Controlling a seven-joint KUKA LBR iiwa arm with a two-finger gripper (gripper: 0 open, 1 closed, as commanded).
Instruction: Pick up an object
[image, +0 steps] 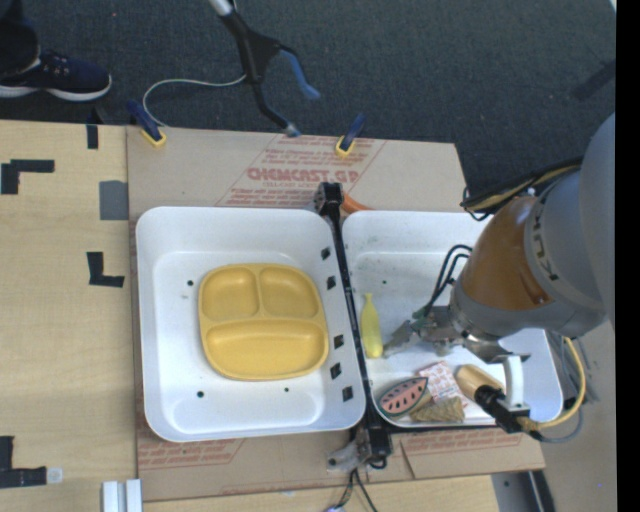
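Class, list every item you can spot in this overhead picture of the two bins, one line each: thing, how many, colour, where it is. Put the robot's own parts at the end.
White bins: 2, white, side by side on the bench.
Divided plate: 1, yellow, middle of the left bin.
Banana-like toy: 1, yellow, right bin, against its left wall.
Watermelon slice toy: 1, red and green, right bin, near front edge.
Small mixed items: a few, pink and tan, right bin, front; too small to identify.
Cardboard sheet: 1, brown, under the bins.
Clamps: 2, yellow and blue, on the cardboard's far edge.
Shoe: 1, dark, floor, top left.
Robot arm: 1, grey with orange band, over the right bin.
Gripper: 1, dark, low in the right bin.
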